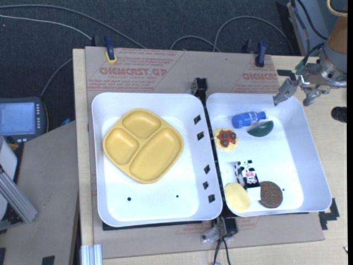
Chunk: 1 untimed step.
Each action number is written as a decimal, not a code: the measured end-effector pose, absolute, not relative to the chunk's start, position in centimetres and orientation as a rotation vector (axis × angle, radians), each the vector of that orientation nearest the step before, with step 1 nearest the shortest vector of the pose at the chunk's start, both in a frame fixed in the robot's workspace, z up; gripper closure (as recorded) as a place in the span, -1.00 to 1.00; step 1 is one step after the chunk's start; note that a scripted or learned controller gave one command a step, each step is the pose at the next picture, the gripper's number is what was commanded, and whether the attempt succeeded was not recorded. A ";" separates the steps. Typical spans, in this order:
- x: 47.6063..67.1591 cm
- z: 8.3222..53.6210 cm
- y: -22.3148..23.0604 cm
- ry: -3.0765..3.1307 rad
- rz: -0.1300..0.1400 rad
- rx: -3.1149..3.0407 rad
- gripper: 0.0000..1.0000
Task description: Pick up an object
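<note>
Gripper (298, 91) above the right bin's (309, 148) far right corner.
Its fingers are spread, nothing between them; the blue bottle (248, 118) lies near.

A brown board (182, 65) printed with red lettering covers the table, held at its far edge by two blue clamps, one at eleven o'clock (110, 49) and one at one o'clock (260, 53). Grey cables (49, 15) loop over the dark carpet (165, 4) at twelve o'clock. A small screen unit (19, 118) sits at nine o'clock, beside a tan panel (47, 203), with a metal rail (16, 195) at eight o'clock
</note>
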State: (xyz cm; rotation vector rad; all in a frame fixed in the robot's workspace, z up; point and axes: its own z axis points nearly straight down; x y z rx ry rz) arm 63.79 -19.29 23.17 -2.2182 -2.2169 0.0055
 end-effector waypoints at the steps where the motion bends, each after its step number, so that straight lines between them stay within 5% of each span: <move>1: 63.6 18.7 -19.8 -2.217 0.005 -2.219 -1.00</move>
